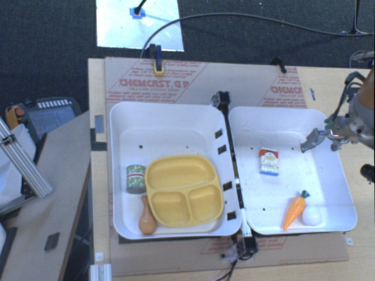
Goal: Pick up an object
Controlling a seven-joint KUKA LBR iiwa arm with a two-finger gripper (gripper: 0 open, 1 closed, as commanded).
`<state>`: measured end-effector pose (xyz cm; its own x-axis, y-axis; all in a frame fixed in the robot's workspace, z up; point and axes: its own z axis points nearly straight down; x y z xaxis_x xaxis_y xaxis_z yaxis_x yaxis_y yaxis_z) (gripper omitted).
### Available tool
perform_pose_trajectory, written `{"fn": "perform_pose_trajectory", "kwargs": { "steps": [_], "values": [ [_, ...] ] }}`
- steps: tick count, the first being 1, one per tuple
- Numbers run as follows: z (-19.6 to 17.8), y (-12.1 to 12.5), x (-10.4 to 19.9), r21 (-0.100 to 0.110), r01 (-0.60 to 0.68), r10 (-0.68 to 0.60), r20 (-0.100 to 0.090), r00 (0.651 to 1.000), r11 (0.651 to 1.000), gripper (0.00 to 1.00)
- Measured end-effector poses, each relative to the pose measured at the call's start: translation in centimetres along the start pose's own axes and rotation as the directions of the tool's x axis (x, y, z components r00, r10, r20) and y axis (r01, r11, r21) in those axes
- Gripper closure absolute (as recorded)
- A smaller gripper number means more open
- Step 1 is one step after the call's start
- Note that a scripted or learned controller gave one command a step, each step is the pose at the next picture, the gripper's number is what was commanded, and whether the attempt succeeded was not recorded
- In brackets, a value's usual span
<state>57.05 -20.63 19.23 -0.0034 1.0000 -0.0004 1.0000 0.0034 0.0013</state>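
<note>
In the right bin [334, 174] lie a small red, white and blue carton [269, 161], an orange toy carrot [293, 211] and a white egg-shaped object [312, 215] touching the carrot's leafy end. My gripper [310, 141] hangs over the right bin's upper right part, to the right of the carton and apart from it. Nothing shows in it. The grey arm [357, 119] comes in from the right edge.
The left bin [164, 122] holds a yellow divided plate [184, 189], a small green-labelled can [135, 178] to its left and a tan drumstick-shaped toy [146, 217] at its lower left. A black divider [229, 163] runs between the bins. Cardboard lies under both.
</note>
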Motion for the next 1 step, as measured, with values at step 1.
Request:
{"fn": "perform_pose_trajectory", "kwargs": {
  "steps": [1],
  "values": [
    [4.17, 0.02, 0.44, 0.001, 0.0, 0.0, 0.0, 1.0, 1.0, 0.0]
  ]
}}
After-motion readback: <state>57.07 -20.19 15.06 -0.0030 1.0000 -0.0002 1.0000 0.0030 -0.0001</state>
